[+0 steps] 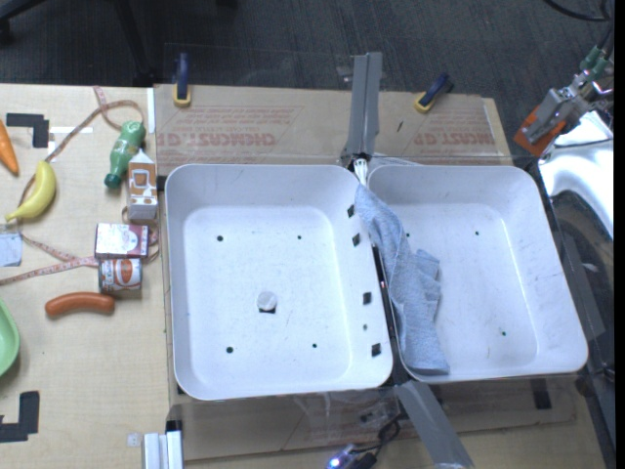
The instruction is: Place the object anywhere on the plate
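Observation:
A small pale round object (267, 303) lies on the floor of the left bin (195, 262), a little left of its middle and toward the front. A grey cloth (408, 291) is draped along the left wall of the right bin (508, 262), its top end over the divider between the bins. A sliver of a green plate (5, 345) shows at the far left edge of the bench. My arm, with its orange band (539, 125), is drawn back at the upper right, outside the bins. Its gripper (589, 74) is high and far from both objects.
On the wooden bench left of the bins lie a banana (34, 193), a green bottle (124, 150), a small carton (143, 189), a can (121, 275), a sausage (80, 305) and a measuring tape. Clamps hold the cardboard behind the bins.

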Controlling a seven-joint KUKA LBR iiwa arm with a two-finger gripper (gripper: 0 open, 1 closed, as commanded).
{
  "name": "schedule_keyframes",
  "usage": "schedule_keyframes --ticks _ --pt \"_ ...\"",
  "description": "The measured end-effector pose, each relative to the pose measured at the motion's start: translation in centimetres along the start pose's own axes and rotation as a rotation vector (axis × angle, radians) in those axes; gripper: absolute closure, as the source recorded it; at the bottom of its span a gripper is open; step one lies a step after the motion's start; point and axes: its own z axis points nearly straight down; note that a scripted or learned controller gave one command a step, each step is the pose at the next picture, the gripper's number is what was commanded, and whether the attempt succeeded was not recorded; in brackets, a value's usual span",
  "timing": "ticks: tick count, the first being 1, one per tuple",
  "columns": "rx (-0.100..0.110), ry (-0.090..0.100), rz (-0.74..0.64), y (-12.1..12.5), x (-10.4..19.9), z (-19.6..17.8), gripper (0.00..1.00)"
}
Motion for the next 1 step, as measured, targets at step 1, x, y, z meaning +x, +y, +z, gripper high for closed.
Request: schedule_keyframes --ticks 1 --pt "0.001 0.001 -0.01 5.44 4.96 10.98 1.0"
